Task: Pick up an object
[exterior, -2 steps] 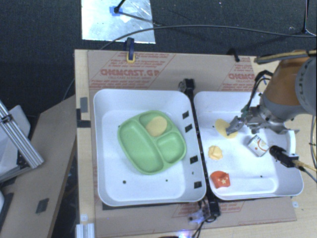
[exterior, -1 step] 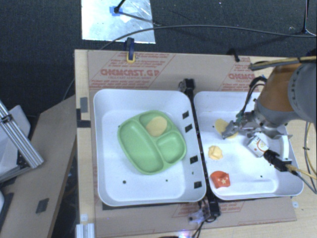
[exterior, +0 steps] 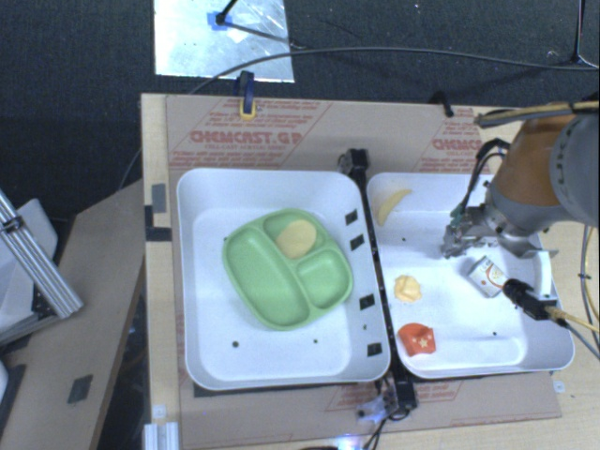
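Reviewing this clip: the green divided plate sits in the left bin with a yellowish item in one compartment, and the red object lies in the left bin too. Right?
Not quite. The red object lies in the right bin, near its front left corner, as the camera view shows. The green divided plate does sit in the left bin, with a yellowish item in one compartment.

You lose the arm past the right edge, and its wrist covers part of the right bin. The small white packet carries print too small to read.
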You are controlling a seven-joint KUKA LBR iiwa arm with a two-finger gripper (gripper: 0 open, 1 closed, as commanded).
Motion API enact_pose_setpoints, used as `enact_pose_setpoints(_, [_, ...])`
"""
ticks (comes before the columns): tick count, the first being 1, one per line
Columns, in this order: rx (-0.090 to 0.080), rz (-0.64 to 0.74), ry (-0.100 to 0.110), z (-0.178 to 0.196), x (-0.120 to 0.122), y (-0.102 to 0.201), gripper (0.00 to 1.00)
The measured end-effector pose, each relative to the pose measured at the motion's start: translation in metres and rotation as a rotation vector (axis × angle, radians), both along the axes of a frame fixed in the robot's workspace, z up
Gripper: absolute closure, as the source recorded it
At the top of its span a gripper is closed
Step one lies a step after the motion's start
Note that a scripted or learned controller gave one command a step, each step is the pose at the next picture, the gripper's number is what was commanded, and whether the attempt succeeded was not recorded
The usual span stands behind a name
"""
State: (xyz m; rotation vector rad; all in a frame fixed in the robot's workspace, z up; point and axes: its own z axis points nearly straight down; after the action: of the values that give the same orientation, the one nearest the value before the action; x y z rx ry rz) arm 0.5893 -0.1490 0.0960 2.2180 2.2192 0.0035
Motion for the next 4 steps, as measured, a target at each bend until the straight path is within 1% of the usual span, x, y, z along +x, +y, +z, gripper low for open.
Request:
enact_pose_setpoints(1, [0.0, -0.001, -0.001, 0.047, -0.006, -0.002, 1.0])
enact_pose_setpoints(2, [0.0, 0.005, -0.003, 0.103, 0.001, 0.007, 1.0])
enact_pose_setpoints(3, [-0.001, 0.005, -0.005, 0.169, 0.002, 0.008, 1.0])
enact_pose_setpoints(4, [0.002, 0.01, 0.0, 0.173, 0.011, 0.063, 1.0])
